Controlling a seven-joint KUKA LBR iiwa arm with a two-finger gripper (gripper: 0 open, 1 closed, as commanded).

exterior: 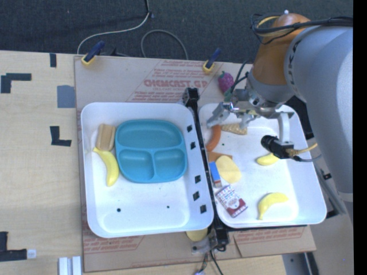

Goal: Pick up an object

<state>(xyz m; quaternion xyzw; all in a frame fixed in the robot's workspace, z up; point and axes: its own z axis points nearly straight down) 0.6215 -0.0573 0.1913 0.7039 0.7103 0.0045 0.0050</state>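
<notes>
Round the hand (pixel 232 118) the right bin (pixel 298 179) was crowded. An orange stick (pixel 214 137) lay just left of and below the hand, against the wall between the bins. Further below the hand sat a yellow lump (pixel 228 168) touching a blue block (pixel 214 173), and below those a red-and-white packet (pixel 230 201). A small yellow bit (pixel 267 160) lay to the lower right of the hand, and a banana (pixel 271 203) well below it, near the bin's front wall. A purple thing (pixel 225 82) rested outside the bin on the board (pixel 166 82), just above and left of the hand.

The tan piece (pixel 234 129) lay on the bin floor directly below the hand, very close to it and beside the top of the orange stick. The hand looked spread open, with nothing seen gripped in it.

Well left of the hand, the left bin (pixel 143 208) held a blue plate (pixel 152 150) with bare compartments, a second banana (pixel 109 166) along the plate's left edge, and a tan block (pixel 105 136) above that banana. Both bins sat on the board, which lay on the tabletop (pixel 34 171).
</notes>
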